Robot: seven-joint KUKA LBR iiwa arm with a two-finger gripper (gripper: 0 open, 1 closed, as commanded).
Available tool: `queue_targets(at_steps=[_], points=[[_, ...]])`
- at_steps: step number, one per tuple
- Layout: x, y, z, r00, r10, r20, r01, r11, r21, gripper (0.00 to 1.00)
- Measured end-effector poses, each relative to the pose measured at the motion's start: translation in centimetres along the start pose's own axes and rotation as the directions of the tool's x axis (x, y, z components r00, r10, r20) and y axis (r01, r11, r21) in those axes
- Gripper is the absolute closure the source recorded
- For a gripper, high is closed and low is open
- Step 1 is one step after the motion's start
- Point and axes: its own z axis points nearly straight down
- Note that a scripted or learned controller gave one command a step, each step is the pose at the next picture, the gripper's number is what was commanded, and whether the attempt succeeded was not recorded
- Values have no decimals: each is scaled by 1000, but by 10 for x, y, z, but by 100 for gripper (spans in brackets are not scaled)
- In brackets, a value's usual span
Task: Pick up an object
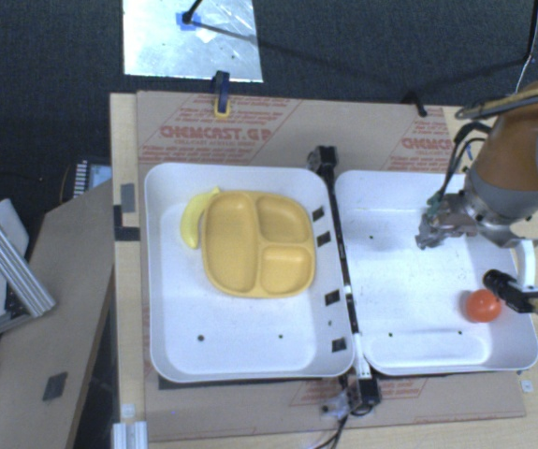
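The orange ball [481, 305] lay at lower right, seemingly light and smooth (perhaps slippery), best gripped across its middle. The gripper [434, 229] stood up-left of it; open or closed, I could not tell

"CHEMCAST GP" stands in red letters on the brown sheet [343, 124], near its far left edge. The same words repeat slantwise near its far right corner, fainter and harder to read.

A silver sheet [192, 26] lies beyond the cardboard [362, 124].
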Motion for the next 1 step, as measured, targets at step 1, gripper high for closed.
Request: queue_targets(at_steps=[1], points=[[-3, 2, -44, 1000, 0, 0, 0, 1000, 1, 100]])
